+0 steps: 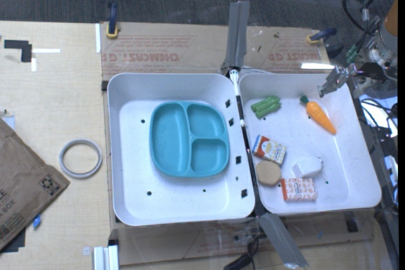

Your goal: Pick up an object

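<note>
We see the end effector (331, 84) at the upper right corner of the right bin (364, 155), above its rim; we cannot tell its state; nothing shows in its grasp. Within that bin lie a toy carrot (319, 116) just beside it, a green vegetable (266, 105), a small carton (269, 150), a tan round piece (269, 172), a white block (307, 167) and a red-and-white packet (298, 189); the left bin (126, 155) holds a teal divided plate (189, 138); a tape ring (80, 157) rests on the desk (44, 104).
</note>
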Tool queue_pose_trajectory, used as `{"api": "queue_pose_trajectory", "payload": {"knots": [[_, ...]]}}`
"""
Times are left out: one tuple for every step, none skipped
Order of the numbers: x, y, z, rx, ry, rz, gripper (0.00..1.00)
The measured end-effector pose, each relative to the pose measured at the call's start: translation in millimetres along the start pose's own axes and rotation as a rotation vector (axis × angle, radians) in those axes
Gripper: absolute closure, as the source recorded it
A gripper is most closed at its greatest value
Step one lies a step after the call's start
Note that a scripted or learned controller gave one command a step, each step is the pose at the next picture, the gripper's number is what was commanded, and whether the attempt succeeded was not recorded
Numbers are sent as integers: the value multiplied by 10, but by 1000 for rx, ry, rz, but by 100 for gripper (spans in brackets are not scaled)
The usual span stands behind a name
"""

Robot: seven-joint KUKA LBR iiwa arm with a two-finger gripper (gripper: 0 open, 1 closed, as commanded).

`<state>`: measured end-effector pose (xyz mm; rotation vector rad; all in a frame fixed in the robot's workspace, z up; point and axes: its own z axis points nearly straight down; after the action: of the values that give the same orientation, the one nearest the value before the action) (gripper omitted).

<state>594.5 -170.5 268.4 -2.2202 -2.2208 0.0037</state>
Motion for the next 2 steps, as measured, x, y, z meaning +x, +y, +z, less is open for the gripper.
{"api": "queue_pose_trajectory", "payload": {"knots": [[-265,171,465,-1,-1,-10,0],[1,648,761,-3,-1,-5,0]]}}
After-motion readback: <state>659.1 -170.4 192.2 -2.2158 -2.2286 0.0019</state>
